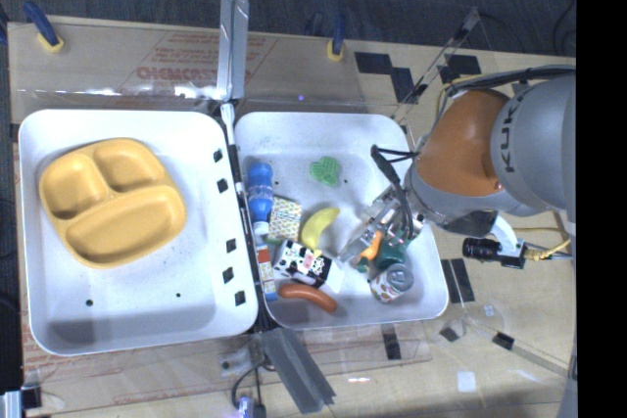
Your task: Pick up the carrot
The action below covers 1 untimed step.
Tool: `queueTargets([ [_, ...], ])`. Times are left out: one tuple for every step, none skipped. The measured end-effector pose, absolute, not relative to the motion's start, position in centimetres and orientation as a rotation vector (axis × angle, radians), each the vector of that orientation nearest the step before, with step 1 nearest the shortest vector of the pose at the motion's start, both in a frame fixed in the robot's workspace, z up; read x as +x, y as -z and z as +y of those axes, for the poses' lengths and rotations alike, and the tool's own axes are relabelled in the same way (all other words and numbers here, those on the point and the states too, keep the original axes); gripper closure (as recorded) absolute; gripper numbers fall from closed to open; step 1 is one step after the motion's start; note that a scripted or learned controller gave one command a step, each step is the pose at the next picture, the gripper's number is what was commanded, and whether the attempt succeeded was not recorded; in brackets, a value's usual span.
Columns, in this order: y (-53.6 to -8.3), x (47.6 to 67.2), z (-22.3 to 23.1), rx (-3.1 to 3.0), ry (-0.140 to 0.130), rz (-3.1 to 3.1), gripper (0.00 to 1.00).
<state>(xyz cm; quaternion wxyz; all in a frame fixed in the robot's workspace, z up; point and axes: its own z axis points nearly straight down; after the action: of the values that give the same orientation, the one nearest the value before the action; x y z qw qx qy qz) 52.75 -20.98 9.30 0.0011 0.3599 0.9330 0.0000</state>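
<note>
The carrot (370, 248) is a small orange piece in the right bin (294, 127), near its right side. My gripper (368, 240) reaches down from the right under the orange wrist band, and its metal fingers (355, 238) close around the carrot. The carrot shows between the fingertips, just above a green can. Most of the carrot is covered by the fingers, and I cannot tell whether it is off the bin floor.
A green and silver can (393, 277) lies right beside the gripper. A banana (318, 225), a black-and-white box (301, 261), a red sausage (307, 297), a blue bottle (260, 191) and a green piece (326, 172) share the bin. The left bin holds a yellow divided plate (110, 201).
</note>
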Motion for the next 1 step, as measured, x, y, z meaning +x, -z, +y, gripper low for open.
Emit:
queueTargets([
  [-10.72, 50.69, -19.01, 1.258, 0.000, 2.882, 0.00],
])
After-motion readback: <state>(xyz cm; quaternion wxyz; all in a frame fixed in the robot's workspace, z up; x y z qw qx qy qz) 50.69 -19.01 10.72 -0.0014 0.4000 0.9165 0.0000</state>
